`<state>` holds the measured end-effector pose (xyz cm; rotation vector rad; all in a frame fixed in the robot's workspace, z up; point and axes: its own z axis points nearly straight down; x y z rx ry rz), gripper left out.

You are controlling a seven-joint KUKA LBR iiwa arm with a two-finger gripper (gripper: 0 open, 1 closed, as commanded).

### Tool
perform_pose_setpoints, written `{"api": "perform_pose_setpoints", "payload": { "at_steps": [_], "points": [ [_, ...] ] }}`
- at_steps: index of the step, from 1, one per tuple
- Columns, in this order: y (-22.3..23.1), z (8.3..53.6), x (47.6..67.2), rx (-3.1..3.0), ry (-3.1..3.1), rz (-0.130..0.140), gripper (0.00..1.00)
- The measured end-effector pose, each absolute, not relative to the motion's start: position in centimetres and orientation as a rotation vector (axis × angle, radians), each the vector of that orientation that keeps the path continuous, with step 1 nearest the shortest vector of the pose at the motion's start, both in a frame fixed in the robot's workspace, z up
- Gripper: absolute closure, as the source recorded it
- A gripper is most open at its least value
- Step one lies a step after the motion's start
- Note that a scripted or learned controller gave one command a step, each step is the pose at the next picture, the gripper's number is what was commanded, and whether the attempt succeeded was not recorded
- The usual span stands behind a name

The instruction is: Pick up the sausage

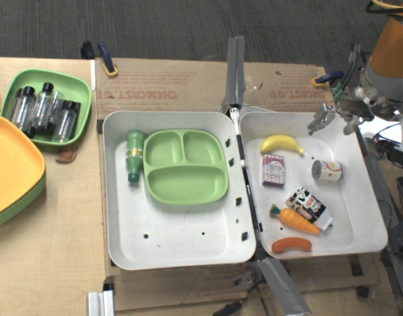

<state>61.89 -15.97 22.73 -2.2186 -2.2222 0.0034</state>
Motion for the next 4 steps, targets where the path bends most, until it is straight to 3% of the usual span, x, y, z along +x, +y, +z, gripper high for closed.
{"api": "perform_pose_setpoints", "payload": {
  "at_steps": [1, 2, 3, 4],
  "points": [
    [-16.0, 23.6, 61.9, -2.216, -2.225, 0.006, 1.00],
    [-22.1, 17.6, 62.7, -2.662, -1.668, 0.006, 1.00],
    [-20.7, 9.1, 65.8, -2.880, -1.255, 0.005, 1.00],
    [-21.5, 9.2, 62.8, -2.757, -1.503, 0.004, 1.00]
  ]
}}
